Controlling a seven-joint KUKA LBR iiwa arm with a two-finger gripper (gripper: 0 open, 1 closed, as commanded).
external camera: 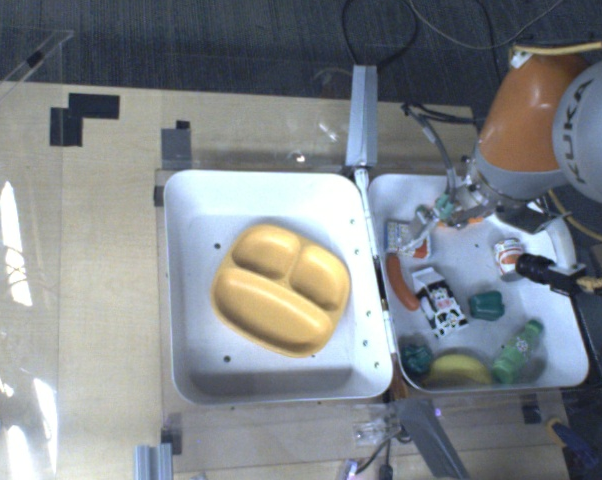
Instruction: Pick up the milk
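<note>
Right bin [571,363]: one milk carton [440,306], one banana [459,369], one green bottle [515,349]. Left bin [186,268]: one bread loaf [281,288]. Gripper [449,208] state: cannot tell.

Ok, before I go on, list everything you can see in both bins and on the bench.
Bread loaf: one, yellow, middle of left bin.
Milk carton: one, white with dark print, centre of right bin.
Sausage: one, orange-red, right bin's left side.
Banana: one, yellow, right bin's near edge.
Bottle: one, green, near right corner.
Green block: one, right of the milk carton.
Teal item: one, left of the banana.
Arm: one, grey and orange, far right; gripper over right bin's far side.
</note>
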